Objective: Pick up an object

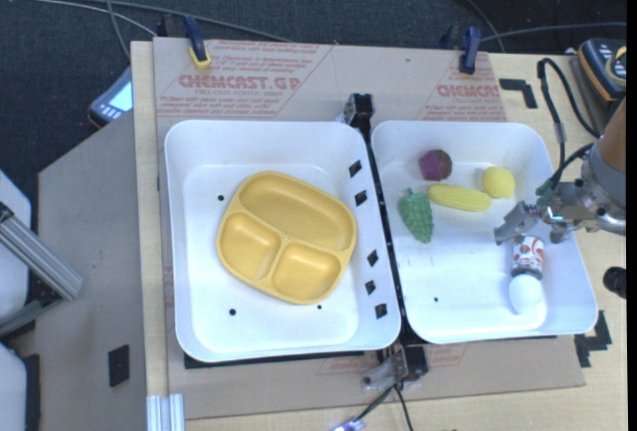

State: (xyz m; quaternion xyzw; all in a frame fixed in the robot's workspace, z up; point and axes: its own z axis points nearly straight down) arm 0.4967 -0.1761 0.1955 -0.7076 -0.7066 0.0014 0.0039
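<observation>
Apparently we kept the gripper (525,223) open and holding nothing, just above the white bottle (526,275) near the right edge of the right bin (468,331), probably to grasp it.

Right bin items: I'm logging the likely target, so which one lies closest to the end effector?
The white bottle with the red label, lying just below the end effector. The lemon, corn, grapes and purple fruit sit farther left.

Arm (612,175), right edge of frame: grey rounded body, metallic gripper (532,220) assembly, black cable looping above it.
</observation>
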